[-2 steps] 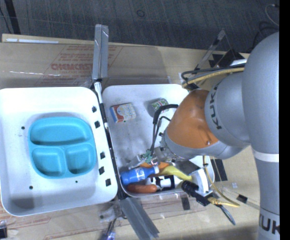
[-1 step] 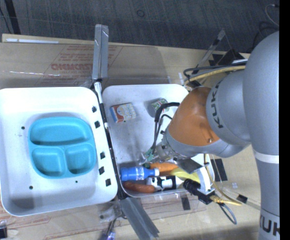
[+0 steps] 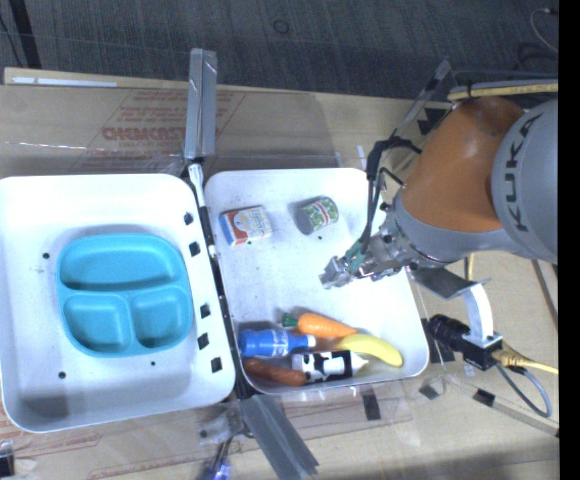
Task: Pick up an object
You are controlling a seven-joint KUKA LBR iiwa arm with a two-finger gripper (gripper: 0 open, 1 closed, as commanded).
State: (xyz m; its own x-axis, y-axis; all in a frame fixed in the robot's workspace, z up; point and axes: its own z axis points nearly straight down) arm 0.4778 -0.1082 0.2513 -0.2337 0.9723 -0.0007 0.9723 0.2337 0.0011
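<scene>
Blue divided tray (image 3: 125,293), yellow banana (image 3: 373,349), orange carrot (image 3: 326,325), green can (image 3: 317,214), white bins (image 3: 20,268).

A blue divided tray (image 3: 123,293) lies in the left white bin (image 3: 20,218); brown cardboard (image 3: 90,118) shows at twelve o'clock.

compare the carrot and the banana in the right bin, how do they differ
The carrot is orange with a green end; the banana is yellow. The carrot looks straight, the banana curved. The carrot lies farther from the bin's near wall than the banana. Both lie flat in the right bin, in one cluster.
</scene>
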